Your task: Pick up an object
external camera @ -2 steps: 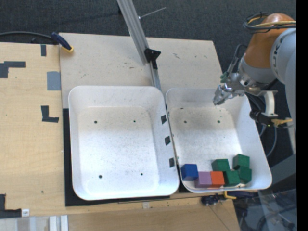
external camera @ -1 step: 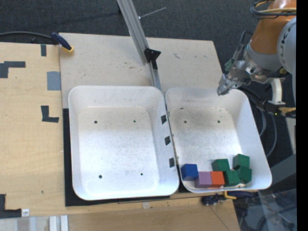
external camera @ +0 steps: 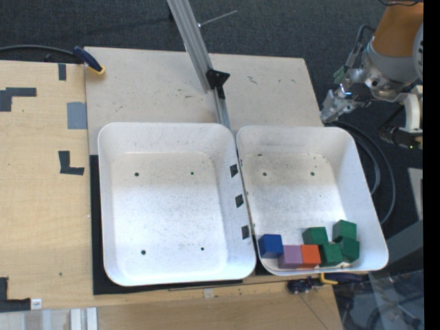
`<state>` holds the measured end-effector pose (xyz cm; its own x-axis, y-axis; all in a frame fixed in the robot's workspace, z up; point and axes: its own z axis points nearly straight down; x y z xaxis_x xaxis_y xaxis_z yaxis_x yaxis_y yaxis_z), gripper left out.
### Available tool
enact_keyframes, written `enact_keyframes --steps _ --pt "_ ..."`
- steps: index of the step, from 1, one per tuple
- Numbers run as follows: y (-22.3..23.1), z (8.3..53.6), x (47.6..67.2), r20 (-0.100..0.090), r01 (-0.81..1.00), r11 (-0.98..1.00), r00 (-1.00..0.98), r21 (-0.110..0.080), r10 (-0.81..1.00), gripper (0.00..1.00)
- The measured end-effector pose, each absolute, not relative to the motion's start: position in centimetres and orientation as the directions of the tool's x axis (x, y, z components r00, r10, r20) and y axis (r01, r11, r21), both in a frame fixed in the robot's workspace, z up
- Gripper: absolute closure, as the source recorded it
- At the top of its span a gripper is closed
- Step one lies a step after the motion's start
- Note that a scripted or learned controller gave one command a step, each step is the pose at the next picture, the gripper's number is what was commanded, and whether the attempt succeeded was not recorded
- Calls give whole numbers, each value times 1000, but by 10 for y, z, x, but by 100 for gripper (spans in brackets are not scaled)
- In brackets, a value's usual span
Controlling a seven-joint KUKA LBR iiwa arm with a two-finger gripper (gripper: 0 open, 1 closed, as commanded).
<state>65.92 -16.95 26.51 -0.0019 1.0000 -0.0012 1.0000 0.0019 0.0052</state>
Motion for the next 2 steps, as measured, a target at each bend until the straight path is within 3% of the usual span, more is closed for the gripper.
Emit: enact_keyframes --steps 2 --pt "-52 263 661 2 1000 7 -7 -1 1000 100"
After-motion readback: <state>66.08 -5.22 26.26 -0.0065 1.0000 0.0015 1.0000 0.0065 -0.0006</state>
